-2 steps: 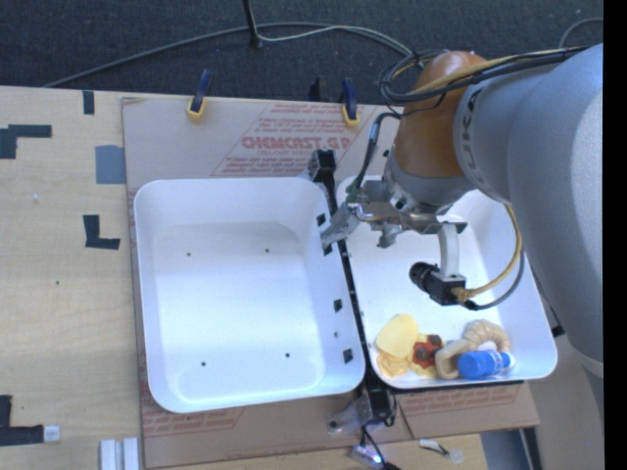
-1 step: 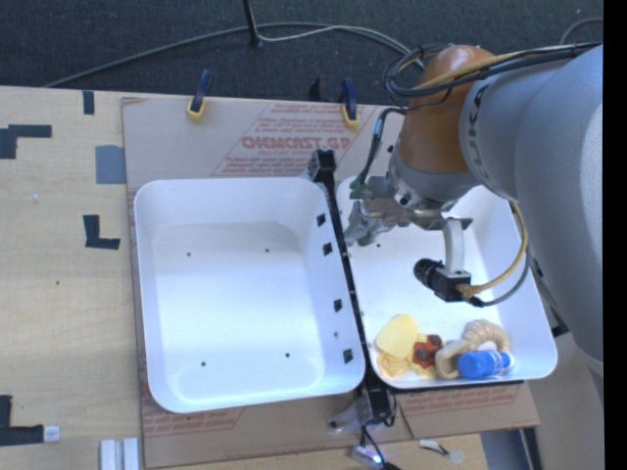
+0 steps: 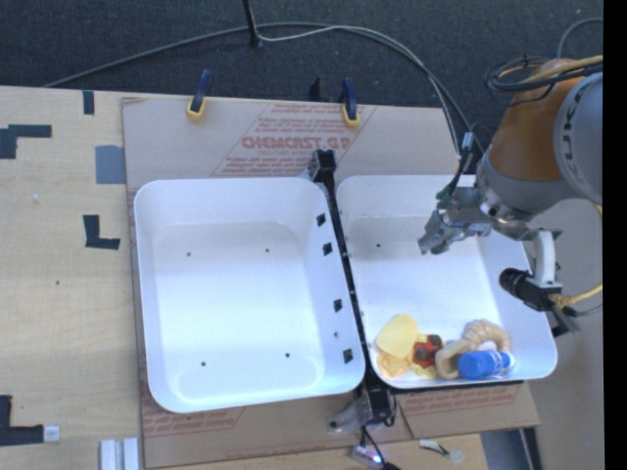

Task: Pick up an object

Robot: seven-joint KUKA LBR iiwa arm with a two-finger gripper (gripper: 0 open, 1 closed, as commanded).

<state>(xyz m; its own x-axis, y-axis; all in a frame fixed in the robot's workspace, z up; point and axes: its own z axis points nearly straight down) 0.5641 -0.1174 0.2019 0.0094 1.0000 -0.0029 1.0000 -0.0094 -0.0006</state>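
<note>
In the right bin (image 3: 411,213), several small objects crowd the near edge: a pale yellow piece (image 3: 397,339), a small red and dark item (image 3: 425,351), a tan ring-shaped piece (image 3: 482,335) and a blue bottle with a white cap (image 3: 482,364). My gripper (image 3: 437,240) hangs over the far right part of that bin, well away from the pile and nearer the back wall. Nothing shows between its fingers.
The left bin (image 3: 157,262) lies beside the right one, with a black clip strip (image 3: 338,272) along the shared wall. Yellow and blue clamps (image 3: 199,99) hold the cardboard at the back. A cable (image 3: 392,47) runs from the back to the arm.
</note>
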